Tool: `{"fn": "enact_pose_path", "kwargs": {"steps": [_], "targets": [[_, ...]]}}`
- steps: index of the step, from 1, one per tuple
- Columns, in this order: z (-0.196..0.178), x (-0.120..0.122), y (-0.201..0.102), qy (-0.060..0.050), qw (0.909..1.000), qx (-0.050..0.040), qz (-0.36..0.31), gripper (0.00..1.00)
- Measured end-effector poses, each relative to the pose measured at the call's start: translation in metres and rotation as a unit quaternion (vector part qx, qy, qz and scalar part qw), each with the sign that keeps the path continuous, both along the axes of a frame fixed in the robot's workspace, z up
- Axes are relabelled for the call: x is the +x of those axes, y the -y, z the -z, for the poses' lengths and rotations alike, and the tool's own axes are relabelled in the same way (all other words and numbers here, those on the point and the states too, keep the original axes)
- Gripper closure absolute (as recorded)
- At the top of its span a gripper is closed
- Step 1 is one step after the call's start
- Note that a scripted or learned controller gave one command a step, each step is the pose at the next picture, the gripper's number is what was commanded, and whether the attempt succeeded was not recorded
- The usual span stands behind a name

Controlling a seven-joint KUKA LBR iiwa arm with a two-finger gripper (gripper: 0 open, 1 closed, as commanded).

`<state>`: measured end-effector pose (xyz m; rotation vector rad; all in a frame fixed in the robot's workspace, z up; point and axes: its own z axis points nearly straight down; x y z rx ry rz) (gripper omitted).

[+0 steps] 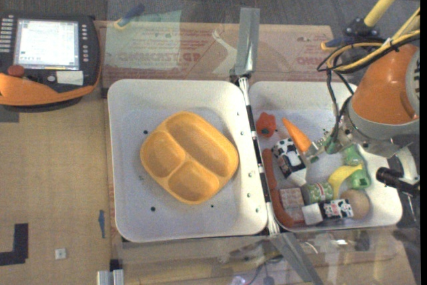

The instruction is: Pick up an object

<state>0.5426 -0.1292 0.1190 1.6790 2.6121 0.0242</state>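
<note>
Step in hand: approach, nothing lifted. Tool low over right bin, just right of carrot; its state cannot be told. Next: settle on one item amid the clutter, descend squarely.

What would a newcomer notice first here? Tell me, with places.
The orange divided tray lying alone in the left bin stands out most. Next comes the right bin, crowded with small toys, among them a carrot and a black-and-white cow. The arm's orange band hangs over that bin's right side.
</note>
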Motion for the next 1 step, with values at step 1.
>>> {"fn": "enact_pose_path", "kwargs": {"steps": [1], "targets": [[-0.1323,0.0574,-0.0578,-0.018,0.9998,0.0030,0.009,1.00]]}}
